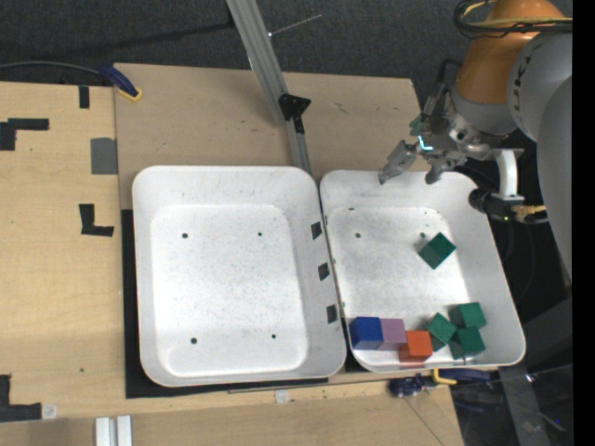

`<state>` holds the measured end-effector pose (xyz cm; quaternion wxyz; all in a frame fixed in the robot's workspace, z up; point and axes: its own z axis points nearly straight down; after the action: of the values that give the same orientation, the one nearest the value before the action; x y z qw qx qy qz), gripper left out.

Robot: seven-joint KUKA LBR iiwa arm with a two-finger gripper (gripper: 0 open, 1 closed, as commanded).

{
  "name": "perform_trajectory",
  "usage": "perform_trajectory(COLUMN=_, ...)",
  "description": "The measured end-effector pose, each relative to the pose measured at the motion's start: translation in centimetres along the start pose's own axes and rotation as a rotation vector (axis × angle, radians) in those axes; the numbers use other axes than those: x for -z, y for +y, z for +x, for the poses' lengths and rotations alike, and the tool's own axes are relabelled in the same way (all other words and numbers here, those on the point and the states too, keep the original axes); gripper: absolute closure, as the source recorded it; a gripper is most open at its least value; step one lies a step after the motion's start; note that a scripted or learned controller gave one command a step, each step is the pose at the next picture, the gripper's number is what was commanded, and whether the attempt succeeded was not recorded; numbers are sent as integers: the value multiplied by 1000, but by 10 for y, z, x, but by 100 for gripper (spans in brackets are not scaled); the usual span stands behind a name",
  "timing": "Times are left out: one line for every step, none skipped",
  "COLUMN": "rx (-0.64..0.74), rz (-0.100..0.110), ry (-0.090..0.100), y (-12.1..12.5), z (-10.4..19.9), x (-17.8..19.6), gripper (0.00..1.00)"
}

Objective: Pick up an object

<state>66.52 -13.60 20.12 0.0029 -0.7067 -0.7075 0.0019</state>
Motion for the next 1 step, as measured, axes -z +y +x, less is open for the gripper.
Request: perform_trajectory(rx=1, rz=-5, ry=-3, y=1, z=0, x=4, gripper=0)
